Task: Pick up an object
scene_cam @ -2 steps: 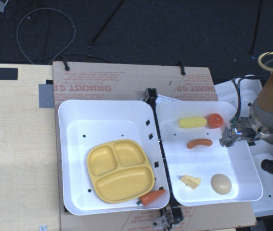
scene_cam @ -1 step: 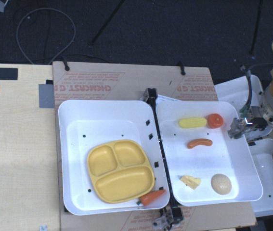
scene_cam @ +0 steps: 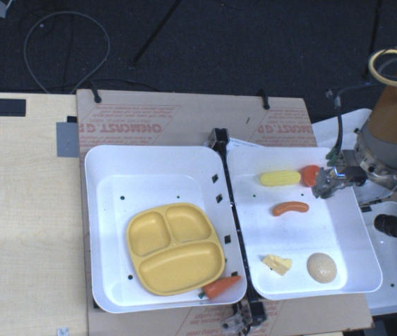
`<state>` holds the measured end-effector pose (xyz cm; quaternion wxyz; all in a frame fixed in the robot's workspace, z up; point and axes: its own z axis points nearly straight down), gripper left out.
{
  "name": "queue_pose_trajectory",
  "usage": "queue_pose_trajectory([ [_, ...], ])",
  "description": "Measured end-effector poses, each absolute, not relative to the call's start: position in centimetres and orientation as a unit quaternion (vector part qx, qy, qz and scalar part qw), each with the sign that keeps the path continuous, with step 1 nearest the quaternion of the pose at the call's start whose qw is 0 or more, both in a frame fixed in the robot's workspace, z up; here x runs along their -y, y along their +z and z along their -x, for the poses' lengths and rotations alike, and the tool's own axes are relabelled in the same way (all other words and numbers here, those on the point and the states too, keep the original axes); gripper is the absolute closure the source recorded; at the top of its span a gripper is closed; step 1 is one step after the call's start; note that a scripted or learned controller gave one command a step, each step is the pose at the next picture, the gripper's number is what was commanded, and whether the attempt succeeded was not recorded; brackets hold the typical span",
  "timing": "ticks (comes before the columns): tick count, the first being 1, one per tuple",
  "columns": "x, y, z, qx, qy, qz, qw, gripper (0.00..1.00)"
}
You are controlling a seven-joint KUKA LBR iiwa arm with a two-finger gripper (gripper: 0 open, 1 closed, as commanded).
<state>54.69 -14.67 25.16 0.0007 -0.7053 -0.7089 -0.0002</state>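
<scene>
Pick not done yet, by the look of it. Gripper (scene_cam: 326, 183) sits low at the far right edge of the right bin (scene_cam: 366, 257), right up against a red object (scene_cam: 311, 174) there. Can't tell whether the jaws are parted or closed, or whether the red piece is actually between them; too small and cluttered at that spot.

Taking the right bin as reference: corn cob (scene_cam: 280, 179) lies near its back wall, just left of the red object. Sausage (scene_cam: 290, 208) is in the middle, a little in front of the corn. Cheese wedge (scene_cam: 277, 264) and a beige round thing (scene_cam: 321, 267) sit toward the front, side by side. All look untouched.

Left of that bin: yellow divided plate (scene_cam: 175, 249) in the other bin, carrot (scene_cam: 221, 286) at its front corner.

Left to do: confirm a grasp, then lift clear.
</scene>
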Motion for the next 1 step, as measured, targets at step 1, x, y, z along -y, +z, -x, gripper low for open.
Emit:
queue_pose_trajectory([
  [1, 9.02, 24.18, -56.23, 0.709, 0.0004, 0.705, 0.002, 1.00],
])
